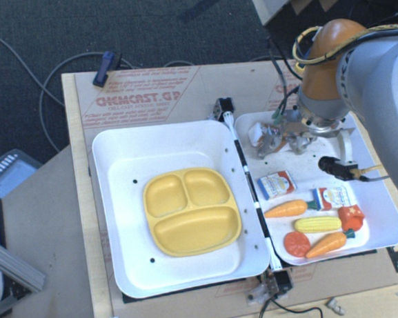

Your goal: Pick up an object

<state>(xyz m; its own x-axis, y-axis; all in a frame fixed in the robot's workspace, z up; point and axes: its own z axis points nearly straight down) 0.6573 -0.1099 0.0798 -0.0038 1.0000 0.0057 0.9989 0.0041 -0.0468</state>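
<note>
- Camera view: the left bin (119, 196) holds a yellow plastic tray (190, 211) with three rounded compartments.
- The right bin (392, 231) holds toy food: two carrots (285, 209) (325, 245), a corn cob (317, 225), a tomato (296, 243), a red pepper (351, 216) and two small printed packets (275, 184) (330, 196).
- The gripper (280, 139) hangs over that bin's far end, well apart from the food; whether it is wide or narrow, I cannot tell.

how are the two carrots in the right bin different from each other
The upper carrot lies nearly level beside the small carton; the lower carrot tilts up to the right, beside the tomato. The upper one looks paler and slimmer. Both are orange toy carrots.
</note>
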